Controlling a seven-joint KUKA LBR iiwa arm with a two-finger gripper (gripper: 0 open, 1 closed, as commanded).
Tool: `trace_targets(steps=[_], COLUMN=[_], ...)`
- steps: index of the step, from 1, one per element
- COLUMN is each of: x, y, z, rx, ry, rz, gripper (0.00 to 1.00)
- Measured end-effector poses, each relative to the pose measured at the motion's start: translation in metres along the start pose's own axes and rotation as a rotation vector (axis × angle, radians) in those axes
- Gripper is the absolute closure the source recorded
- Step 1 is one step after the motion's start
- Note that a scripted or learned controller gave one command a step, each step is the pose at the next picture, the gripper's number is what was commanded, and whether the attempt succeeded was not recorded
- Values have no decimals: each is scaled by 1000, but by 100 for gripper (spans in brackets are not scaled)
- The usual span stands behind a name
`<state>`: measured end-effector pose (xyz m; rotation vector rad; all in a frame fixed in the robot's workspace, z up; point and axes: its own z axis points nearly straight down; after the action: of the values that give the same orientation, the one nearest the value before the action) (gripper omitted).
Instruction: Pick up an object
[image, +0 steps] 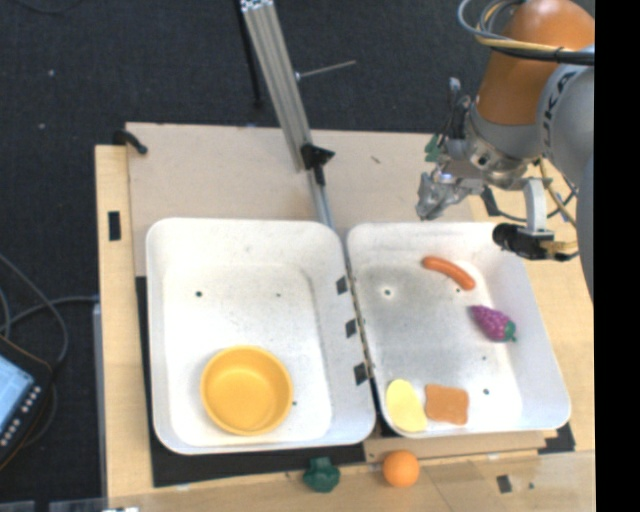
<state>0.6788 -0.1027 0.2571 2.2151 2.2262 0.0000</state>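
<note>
Broadly, the bench (220, 170) spreads as a pale board, its far strip bare behind both bins and a narrow strip showing in front. The arm (530, 75) comes in from the right, high over the bench's far right corner. A slanted metal post (290, 100) rises from the middle of the far strip, just behind the seam where the two bins meet.

The left bin (240, 270) has most of its floor open; a yellow bowl (247, 389) sits upright in its near part, close to the front rim. The right bin (400, 310) touches the left bin along their shared edge. Its middle and left floor lie open, while its things keep to the far, right and near sides.

The gripper (438, 198) hangs just beyond the right bin's far rim, above bare bench, apart from every object; nothing is between its fingers, though whether they are spread or closed I cannot tell.

In the right bin an orange sausage (449, 271) lies near the far rim, nearest the gripper. A purple grape bunch (493, 323) lies near the right wall. An orange block (446, 404) and a pale yellow oval piece (404, 405) lie touching at the near rim.

On the front strip, outside the bins, an orange ball (400, 468) and a small green object (321, 475) sit near each other.
</note>
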Motion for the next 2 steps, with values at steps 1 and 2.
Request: trace_targets(steps=[1,2], x=[55,114], y=[6,5], z=[-6,9], rx=[-3,2], ry=[1,2], rz=[-2,-2], gripper=[100,100])
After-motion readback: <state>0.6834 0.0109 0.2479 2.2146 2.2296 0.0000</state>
